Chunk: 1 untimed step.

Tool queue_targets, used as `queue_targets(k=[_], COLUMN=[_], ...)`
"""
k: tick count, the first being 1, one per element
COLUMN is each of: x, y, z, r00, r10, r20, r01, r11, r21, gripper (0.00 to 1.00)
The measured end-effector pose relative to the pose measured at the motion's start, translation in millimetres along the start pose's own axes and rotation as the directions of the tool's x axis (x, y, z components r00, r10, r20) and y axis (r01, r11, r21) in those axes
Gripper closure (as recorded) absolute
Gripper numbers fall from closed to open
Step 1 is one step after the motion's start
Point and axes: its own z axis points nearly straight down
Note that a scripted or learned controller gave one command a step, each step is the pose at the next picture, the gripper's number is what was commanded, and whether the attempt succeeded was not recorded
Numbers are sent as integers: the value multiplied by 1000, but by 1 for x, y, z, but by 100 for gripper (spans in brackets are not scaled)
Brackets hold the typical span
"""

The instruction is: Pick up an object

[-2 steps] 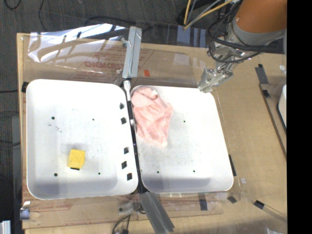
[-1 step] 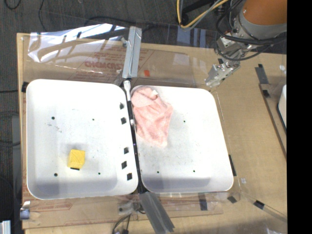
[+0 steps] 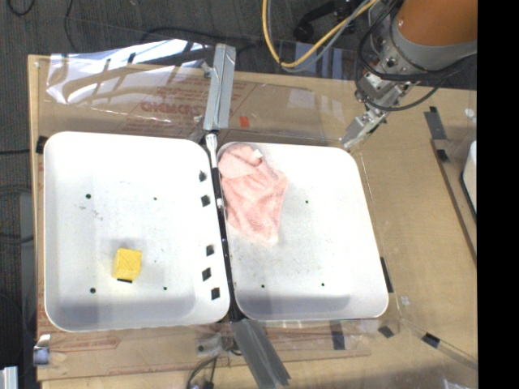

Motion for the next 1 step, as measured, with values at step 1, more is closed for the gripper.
queue_targets(k=[1], x=[-2], y=[-6], z=[17], r00=[932], r10=[-363], r20=[-3], r01=[363], r11=[932], r21=[2], gripper=[100])
